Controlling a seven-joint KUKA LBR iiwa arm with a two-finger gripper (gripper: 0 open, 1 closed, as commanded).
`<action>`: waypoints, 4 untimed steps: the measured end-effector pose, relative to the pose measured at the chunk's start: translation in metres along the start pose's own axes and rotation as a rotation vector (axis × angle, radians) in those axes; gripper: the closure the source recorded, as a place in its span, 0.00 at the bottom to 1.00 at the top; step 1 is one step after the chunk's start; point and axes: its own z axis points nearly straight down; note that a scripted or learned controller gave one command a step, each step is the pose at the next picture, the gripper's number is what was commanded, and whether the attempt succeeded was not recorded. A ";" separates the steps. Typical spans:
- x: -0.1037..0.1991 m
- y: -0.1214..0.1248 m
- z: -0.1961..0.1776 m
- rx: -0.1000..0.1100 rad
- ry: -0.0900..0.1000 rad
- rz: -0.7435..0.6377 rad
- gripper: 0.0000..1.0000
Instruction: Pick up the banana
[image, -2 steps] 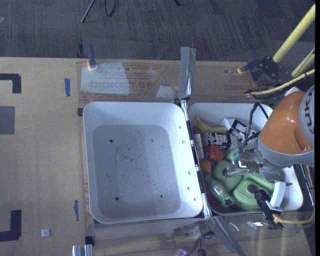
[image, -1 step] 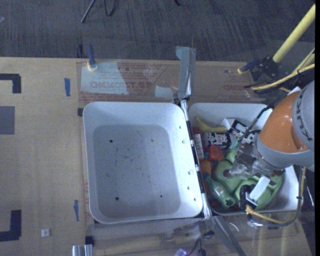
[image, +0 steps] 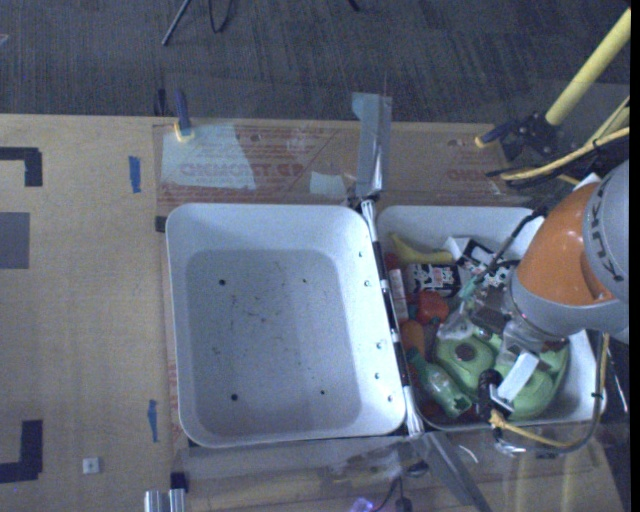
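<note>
the banana lies near the back of the right bin, beside a black-and-white carton and other crowded items. the arm hangs over that bin, its hand low among the clutter; whether it is open or closed, i cannot tell. the left bin sits alongside on the desk.

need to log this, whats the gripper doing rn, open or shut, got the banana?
gripper: down among the clutter in the right bin, state cannot be told. banana lies apart from it.
</note>
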 end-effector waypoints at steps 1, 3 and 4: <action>0.025 0.080 0.027 0.019 0.022 0.171 0.00; 0.062 0.170 0.014 0.021 -0.016 0.637 0.00; 0.054 0.123 0.029 -0.015 0.009 0.385 0.00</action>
